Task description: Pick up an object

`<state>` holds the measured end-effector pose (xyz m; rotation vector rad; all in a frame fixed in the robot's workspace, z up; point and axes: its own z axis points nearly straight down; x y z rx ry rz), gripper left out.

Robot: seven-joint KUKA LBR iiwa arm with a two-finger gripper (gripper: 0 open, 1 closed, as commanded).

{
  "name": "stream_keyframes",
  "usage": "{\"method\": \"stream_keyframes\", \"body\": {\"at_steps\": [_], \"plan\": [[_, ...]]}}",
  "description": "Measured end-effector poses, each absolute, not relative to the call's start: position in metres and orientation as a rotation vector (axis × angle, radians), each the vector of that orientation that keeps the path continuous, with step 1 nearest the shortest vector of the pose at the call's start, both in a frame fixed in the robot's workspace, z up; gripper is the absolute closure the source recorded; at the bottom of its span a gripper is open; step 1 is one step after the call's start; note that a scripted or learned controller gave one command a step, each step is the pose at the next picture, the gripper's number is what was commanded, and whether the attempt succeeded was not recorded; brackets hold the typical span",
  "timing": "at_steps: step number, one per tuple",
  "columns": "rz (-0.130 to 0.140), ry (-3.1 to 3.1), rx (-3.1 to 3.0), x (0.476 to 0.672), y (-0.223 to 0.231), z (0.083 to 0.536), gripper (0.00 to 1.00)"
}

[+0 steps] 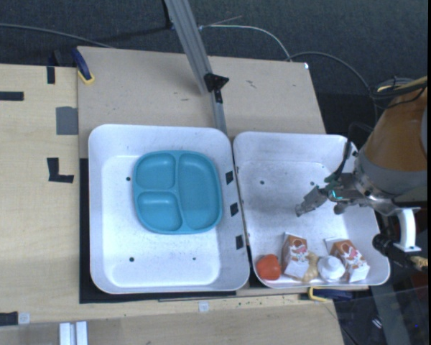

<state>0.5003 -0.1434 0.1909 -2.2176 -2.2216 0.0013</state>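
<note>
1. The bench (165, 85) has a flat, pale wood-grain top and carries two shallow white bins side by side, their inner rims touching.
2. The left bin (108, 264) is rounded-cornered moulded plastic, faintly speckled. A teal divided plate (177, 192), smooth, with three compartments, lies flat toward its far edge, well apart from the near rim.
3. The right bin (273, 149) is of the same make. Its contents are crowded along the near edge.
4. At the near-left corner of the right bin lies a small round red-orange object (269, 267), smooth-surfaced.
5. Just beside it stands a small printed carton (296, 254), white and red, boxy. A second similar carton (348, 257) sits toward the near-right corner.
6. Between the cartons rests a white rounded item (331, 268), possibly a cap or lid; the detail is too small to confirm.
7. The gripper (307, 206) hangs over the middle of the right bin, above bare floor, apart from every object. Whether its dark fingers are spread or pressed together cannot be told; nothing is seen between them.
</note>
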Motion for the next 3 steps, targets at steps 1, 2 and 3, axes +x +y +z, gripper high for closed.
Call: {"method": "stream_keyframes", "body": {"at_steps": [1, 2, 3], "plan": [[0.001, -2.222, -2.218, 0.5, -0.144, 0.191, 0.0], [0.006, -2.218, -2.217, 0.502, -0.149, 0.145, 0.0], [0.007, -2.217, -2.216, 0.5, -0.148, 0.091, 0.0]]}}
